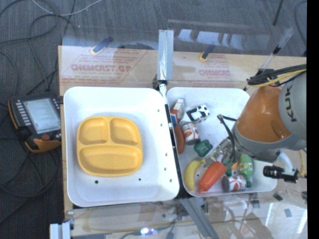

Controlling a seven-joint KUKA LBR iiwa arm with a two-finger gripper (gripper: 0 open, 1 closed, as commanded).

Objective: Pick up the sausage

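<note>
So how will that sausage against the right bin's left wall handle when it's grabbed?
The sausage looks like a smooth, rounded toy, so it will probably stay stiff but may slip or roll. It lies along the bin wall beside a small can, so a push would likely jam it there.

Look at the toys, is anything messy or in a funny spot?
Nothing looks spilled or broken. The toy food is just jumbled in the right bin: the sausage lies against the left wall, with a banana and carrot lower down. The yellow tray sits neatly in the left bin.
</note>
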